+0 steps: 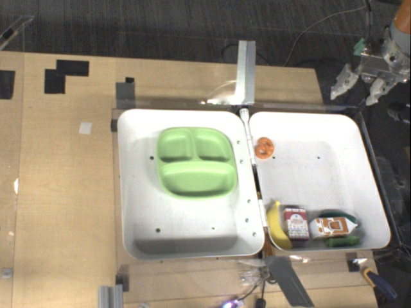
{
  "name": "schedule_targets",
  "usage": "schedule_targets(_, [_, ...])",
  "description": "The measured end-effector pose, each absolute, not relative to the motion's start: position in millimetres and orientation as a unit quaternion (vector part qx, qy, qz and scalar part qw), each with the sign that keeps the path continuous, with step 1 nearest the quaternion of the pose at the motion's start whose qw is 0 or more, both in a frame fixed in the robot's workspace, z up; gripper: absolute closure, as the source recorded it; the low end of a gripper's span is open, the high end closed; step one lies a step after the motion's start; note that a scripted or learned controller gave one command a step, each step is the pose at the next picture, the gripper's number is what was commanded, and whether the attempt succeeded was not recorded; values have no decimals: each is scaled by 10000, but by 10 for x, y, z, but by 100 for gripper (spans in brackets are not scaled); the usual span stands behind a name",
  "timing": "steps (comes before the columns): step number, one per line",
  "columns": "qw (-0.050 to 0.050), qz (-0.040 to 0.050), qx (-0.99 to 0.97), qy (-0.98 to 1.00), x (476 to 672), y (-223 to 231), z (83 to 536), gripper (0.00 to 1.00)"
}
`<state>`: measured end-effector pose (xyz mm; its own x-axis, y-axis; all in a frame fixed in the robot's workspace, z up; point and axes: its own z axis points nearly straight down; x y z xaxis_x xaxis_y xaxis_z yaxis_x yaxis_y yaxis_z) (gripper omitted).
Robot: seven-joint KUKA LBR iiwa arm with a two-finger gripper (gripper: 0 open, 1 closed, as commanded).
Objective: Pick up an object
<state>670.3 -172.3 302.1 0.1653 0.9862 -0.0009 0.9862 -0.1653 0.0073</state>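
Along the near edge of the right bin point(359, 147) a row of small things sits close together. A yellow banana point(277, 224) lies at the near left corner, curved along the bin's left wall. Just right of it, touching or nearly so, stands a small red and white carton point(295, 223). Next comes a brown and white carton point(331, 226) lying on its side, and a dark green vegetable point(341, 240) lies against its near side, right at the bin's near wall. Something dark green also shows behind the brown carton; what it is cannot be made out.

Well apart from that row, an orange round thing point(264, 147), perhaps a small doughnut toy, rests near the far left corner of the same bin, just beside the wall shared with the left bin point(131, 172).

In the left bin a light green divided plate point(196, 161) lies flat toward the far middle, with two small compartments on its far side and one wide one on its near side.

The gripper point(357, 90) hangs beyond the right bin's far right corner, outside its rim and over the dark floor. Its two pale fingers point(341, 82) are spread apart and pinch nothing. The orange band of the arm point(399, 19) shows above it.
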Motion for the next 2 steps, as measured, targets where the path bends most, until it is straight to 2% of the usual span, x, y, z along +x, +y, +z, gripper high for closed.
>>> schedule_targets(1, [34, 25, 7142, 7000, 6713, -1668, 981, 0])
schedule_targets(2, [30, 24, 7607, 6491, 6706, -1776, 1519, 0])
